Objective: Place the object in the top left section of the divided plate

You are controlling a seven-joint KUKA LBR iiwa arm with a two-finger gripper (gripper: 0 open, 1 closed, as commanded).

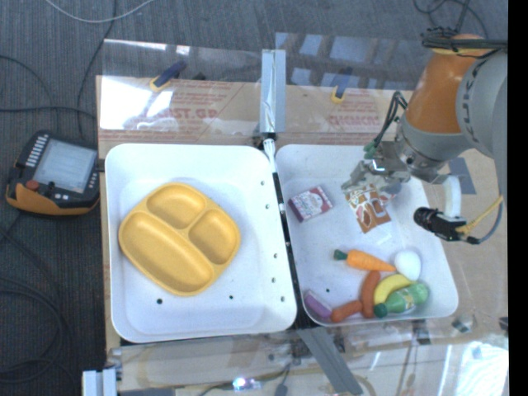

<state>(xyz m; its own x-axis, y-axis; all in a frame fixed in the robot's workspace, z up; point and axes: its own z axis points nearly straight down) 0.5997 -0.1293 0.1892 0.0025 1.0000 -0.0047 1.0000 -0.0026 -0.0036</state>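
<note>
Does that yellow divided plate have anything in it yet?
Empty. All three sections of the yellow divided plastic plate show bare yellow.

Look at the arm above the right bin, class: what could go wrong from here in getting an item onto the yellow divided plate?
1. The gripper hovers at the orange snack packet; a flat packet may slip from a pinch.
2. The carrot, egg and banana lie bunched, so a grasp there may catch a neighbour.
3. The divided plate sits tilted in the left bin, so its top left section could be misjudged.
</note>
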